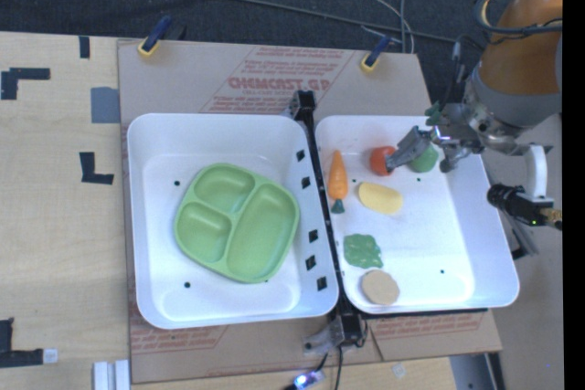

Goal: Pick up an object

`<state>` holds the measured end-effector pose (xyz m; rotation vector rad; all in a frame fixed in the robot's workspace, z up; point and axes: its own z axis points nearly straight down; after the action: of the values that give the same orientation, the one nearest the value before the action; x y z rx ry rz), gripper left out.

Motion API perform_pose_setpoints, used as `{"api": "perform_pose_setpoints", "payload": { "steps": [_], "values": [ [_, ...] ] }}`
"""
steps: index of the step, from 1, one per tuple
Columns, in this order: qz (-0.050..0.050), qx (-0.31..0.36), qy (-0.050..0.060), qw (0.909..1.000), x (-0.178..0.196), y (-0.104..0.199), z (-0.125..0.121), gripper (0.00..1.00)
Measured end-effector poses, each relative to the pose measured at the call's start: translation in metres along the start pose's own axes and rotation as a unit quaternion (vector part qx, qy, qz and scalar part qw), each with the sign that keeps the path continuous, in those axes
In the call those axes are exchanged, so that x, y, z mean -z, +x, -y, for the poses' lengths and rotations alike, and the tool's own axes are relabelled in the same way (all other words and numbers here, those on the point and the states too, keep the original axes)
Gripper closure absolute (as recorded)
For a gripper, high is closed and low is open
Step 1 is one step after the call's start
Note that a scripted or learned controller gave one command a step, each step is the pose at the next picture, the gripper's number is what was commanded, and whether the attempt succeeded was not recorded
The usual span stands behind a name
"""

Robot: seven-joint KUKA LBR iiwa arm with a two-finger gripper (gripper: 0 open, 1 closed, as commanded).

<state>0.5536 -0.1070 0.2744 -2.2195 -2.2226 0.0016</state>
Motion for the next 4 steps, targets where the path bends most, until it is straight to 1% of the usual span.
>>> {"api": "perform_pose_setpoints", "payload": {
  "steps": [1, 2, 3, 4],
  "values": [
    [0.0, 0.0, 0.002, 1.0, -0.047, 0.005, -0.005, 0.0],
    [0.0, 0.0, 0.002, 1.0, -0.091, 0.01, -0.002, 0.0],
    [0.0, -0.001, 0.003, 1.0, -0.144, 0.0, -0.002, 0.0],
    [0.0, 0.001, 0.001, 1.0, -0.132, 0.001, -0.003, 1.0]
  ]
}}
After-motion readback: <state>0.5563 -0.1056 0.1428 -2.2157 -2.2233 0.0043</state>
